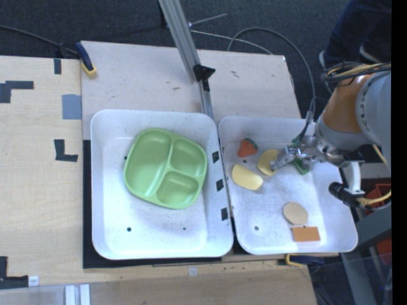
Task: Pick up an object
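Robot lab – taped bench (38,138), cables (267,37)

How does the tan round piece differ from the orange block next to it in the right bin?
The tan round piece is a pale disc; the orange block is rectangular and brighter. The tan round piece lies nearer the hand; the orange block sits by the bin's near rim. Both lie flat and untouched.

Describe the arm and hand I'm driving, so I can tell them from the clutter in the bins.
The arm is a thick, rounded grey cylinder with an orange band above the wrist. Yellow and black cables loop over it. The hand is small, metallic silver-grey, with green parts near its base.
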Tool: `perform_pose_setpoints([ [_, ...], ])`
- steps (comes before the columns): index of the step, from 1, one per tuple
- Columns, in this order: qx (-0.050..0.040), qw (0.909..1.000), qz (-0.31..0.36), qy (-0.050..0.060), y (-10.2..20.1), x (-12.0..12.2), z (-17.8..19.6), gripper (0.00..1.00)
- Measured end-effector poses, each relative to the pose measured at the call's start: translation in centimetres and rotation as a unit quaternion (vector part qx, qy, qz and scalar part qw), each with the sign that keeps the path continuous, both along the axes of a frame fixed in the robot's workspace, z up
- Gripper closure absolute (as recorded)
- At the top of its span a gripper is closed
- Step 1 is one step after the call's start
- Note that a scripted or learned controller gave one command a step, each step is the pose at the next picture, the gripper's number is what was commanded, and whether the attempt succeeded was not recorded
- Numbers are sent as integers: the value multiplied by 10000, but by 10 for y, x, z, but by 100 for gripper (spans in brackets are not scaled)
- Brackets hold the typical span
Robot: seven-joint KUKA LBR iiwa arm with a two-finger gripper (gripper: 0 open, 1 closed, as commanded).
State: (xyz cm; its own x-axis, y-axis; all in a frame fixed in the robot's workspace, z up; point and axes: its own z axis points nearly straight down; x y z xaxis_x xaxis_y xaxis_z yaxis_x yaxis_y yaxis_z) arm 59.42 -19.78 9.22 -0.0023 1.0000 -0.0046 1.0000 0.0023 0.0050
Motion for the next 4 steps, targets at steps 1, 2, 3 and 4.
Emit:
perform_pose_setpoints([
  [1, 1, 10000, 10, -4, 1, 0, 10, 100],
  [2, 20, 10000, 1, 11, 3, 2, 53, 100],
  [3, 19, 10000, 5, 5, 14, 2, 107, 100],
  [4, 17, 10000, 5, 0, 23, 9, 156, 100],
])
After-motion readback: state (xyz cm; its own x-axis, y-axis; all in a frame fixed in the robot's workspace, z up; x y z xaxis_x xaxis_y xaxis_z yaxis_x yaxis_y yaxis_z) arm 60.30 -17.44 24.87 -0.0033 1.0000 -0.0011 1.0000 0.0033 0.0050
